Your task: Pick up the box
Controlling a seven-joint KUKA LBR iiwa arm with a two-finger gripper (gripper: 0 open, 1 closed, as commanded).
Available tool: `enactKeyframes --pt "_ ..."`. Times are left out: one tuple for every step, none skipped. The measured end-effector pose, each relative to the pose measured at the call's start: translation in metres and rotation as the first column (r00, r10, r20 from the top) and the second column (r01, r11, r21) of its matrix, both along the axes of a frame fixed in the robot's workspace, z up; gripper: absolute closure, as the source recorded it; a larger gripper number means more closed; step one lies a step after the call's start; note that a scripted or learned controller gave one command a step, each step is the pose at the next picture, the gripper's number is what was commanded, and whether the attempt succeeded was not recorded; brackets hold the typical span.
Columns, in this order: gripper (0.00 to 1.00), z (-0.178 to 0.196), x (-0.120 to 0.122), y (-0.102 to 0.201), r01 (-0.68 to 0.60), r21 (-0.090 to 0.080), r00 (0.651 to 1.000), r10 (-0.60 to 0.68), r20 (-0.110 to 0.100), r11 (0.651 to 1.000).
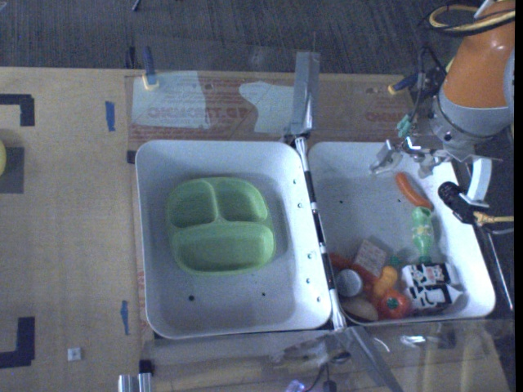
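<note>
A small tan box (pixel 370 256) lies tilted in the near part of the right bin (pixel 351 182), among a heap of toy food. My gripper (pixel 404 163) hangs over the far right part of that bin, well behind the box and apart from it. Its two metal fingers (pixel 382 163) stand spread, open, with nothing between them. An orange carrot-like piece (pixel 411 190) lies just below the gripper.
Next to the box are a black-and-white carton (pixel 426 284), a green bottle (pixel 422 231), a grey ball (pixel 350 282), and red and orange toy fruits (pixel 394 302). The left bin (pixel 155 243) holds a green divided plate (pixel 221 224). A metal divider (pixel 315 219) separates the bins.
</note>
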State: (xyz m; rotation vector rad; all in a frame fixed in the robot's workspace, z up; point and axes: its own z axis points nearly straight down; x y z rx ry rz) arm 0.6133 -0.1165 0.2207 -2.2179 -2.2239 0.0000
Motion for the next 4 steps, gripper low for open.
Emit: enactKeyframes --pt "0.0 -0.122 -0.031 0.008 -0.011 0.0 1.0 0.011 0.001 1.0" --pt "0.0 -0.133 -0.112 0.016 -0.062 0.0 0.998 0.062 0.005 0.998" --pt "1.0 -0.123 -0.11 0.015 -0.06 -0.002 0.998 0.06 0.011 0.998" --pt "1.0 -0.012 -0.092 0.065 -0.027 -0.001 1.0 0.027 0.001 1.0"
